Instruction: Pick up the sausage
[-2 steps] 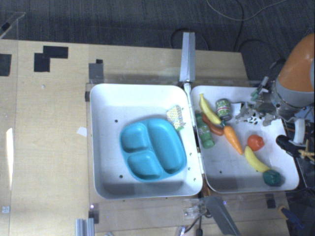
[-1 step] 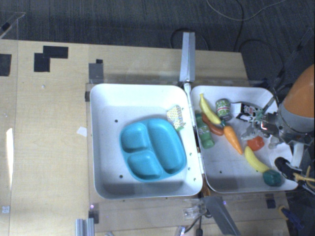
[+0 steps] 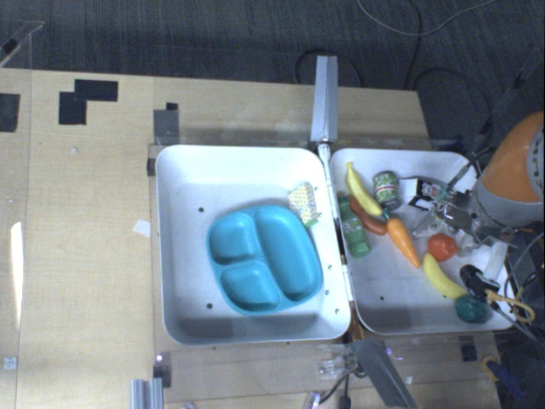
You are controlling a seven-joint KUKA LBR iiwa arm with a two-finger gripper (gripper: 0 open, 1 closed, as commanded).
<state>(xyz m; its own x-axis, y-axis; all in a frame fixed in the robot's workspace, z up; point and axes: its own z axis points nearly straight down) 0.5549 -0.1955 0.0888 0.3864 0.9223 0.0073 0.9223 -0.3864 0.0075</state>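
At the right bin's [image 3: 400, 318] far right edge, the arm [image 3: 519, 173] leans in, its gripper [image 3: 443, 207] lost in clutter, grip state unclear. Left of it, past the carrot [image 3: 403, 239], the sausage [image 3: 368, 218] lies wedged under a banana [image 3: 362, 192] beside a green bottle [image 3: 353, 233]. Likely light, smooth plastic, apt to slip; its exposed middle looks best. White, slick bin floor, crowded quarters.

two bins sit side by side on the bench [image 3: 85, 228]. the left bin [image 3: 170, 254] holds a divided tray [image 3: 264, 258]. in the right bin [image 3: 383, 313], the sausage [image 3: 368, 218] lies between a banana [image 3: 362, 192] and a carrot [image 3: 404, 241], a can [image 3: 387, 187] behind them.
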